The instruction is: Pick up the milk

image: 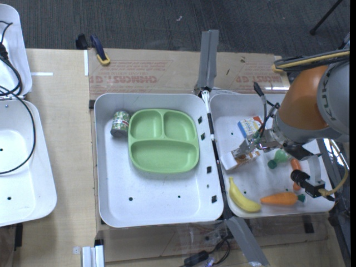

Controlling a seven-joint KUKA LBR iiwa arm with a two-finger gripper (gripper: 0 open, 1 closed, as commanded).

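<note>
The milk (250,126) is a small white carton with blue and red print, lying in the right bin (222,121) toward its back. My gripper (248,148) hangs just in front of the carton, low over the bin floor, with the grey and orange arm (306,102) reaching in from the right. Directly under the gripper's tip lies a small white and brown pack (242,157). I cannot see whether the gripper touches that pack or the milk.
A banana (242,196) and a carrot (281,199) lie at the right bin's front. A green piece (276,160) and a small orange one (295,164) sit under the wrist. The left bin (111,193) holds a green divided plate (163,141) and a small can (119,123).
</note>
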